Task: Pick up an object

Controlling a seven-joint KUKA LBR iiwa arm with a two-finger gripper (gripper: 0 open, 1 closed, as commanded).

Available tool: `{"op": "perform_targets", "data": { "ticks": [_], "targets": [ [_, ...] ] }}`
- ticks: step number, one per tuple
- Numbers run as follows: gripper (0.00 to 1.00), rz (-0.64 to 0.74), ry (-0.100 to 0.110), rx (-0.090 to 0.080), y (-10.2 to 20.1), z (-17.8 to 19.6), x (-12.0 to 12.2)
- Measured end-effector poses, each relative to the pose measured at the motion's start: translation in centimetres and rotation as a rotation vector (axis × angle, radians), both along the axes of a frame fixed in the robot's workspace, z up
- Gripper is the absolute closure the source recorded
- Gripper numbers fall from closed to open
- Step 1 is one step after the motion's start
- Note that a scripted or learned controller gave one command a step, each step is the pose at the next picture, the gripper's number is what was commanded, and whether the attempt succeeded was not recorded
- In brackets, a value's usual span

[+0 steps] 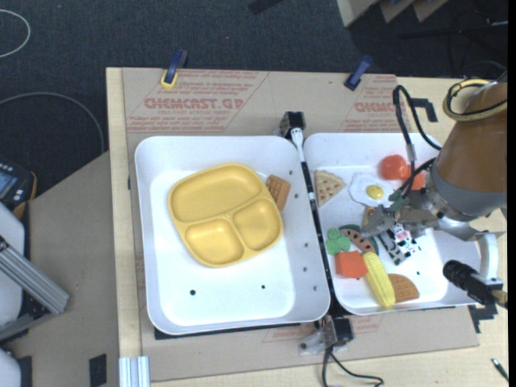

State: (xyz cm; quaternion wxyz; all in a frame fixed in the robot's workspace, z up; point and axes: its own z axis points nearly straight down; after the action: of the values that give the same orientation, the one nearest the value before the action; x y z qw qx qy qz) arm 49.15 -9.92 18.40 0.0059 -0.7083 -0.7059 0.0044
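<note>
The bench (242,95) carries two shallow white bins side by side. The left bin (161,280) holds a yellow divided plate (225,214), and a brown waffle piece (279,190) rests against the plate's edge at about two o'clock. The right bin (347,293) holds a scatter of toy food: a triangular cracker slice (327,187) at its ten o'clock corner, a fried egg (370,190) just beside that, and a red tomato (394,167) toward twelve o'clock. Lower down lie a green leafy piece (337,239), an orange-red block (351,264), a yellow corn cob (379,278) and a brown bread slice (404,287), close together. The arm reaches in from three o'clock, and its claw (393,226) sits low over the middle of the right bin; whether it is open or closed cannot be told. A small black-and-white object (401,243) lies right at the claw's tip, at about five o'clock from it, while the corn cob lies near, at six o'clock
</note>
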Motion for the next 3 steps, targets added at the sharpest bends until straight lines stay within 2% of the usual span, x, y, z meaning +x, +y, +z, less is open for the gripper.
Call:
{"op": "perform_targets", "data": {
  "ticks": [1,2,3],
  "targets": [
    [0.00,0.003,-0.015,-0.002,0.0,0.7,0.3],
    [0.00,0.002,-0.008,0.000,-0.8,-5.2,0.5],
    [0.00,-0.001,-0.030,-0.010,-1.2,-7.6,0.9]
  ]
}}
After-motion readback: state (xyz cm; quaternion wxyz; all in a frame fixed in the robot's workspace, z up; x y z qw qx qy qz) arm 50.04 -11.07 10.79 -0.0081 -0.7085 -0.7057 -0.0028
